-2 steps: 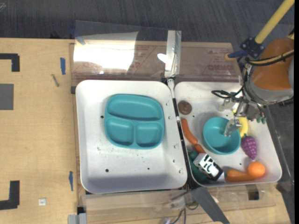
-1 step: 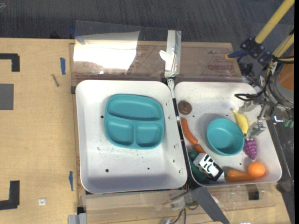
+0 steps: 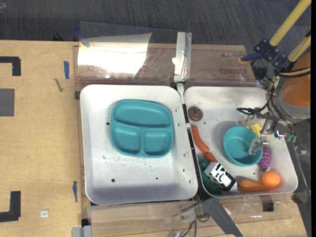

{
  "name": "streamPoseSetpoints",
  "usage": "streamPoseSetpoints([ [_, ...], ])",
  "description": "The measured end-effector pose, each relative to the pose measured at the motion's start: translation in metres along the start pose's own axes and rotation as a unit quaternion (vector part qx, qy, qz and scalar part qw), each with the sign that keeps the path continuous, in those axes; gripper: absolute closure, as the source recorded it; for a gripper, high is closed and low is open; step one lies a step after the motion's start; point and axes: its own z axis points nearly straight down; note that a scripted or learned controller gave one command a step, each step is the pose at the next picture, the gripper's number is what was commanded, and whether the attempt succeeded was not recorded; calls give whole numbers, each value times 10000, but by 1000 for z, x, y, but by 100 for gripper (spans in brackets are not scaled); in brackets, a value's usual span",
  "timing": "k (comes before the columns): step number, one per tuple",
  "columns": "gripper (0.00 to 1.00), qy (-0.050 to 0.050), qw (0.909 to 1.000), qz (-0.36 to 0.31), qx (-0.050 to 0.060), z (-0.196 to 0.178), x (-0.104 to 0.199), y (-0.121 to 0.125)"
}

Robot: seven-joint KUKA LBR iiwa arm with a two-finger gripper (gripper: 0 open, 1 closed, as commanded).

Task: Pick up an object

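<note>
My gripper hangs low in the right bin, at the right rim of a teal bowl. A yellow piece lies just behind it and purple grapes just in front. Along the bin's front lie an orange ball, a carrot and a black-and-white object on something dark green. An orange sausage-like piece lies along the left wall, with a brown disc behind it. I see nothing held in the gripper.
The left bin holds a teal divided plate. A clear plastic sheet and an upright divider stand behind the bins. Yellow and black arm parts and cables crowd the upper right.
</note>
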Motion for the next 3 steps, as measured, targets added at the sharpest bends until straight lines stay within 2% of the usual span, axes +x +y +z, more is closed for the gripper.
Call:
streamPoseSetpoints([
  [1, 0, -2, 10000, -86, 17, 1, -26, 0],
  [2, 0, -2, 9995, 331, 20, 2, -44, 0],
  [3, 0, -8, 9924, 1227, 29, 2, -53, 19],
])
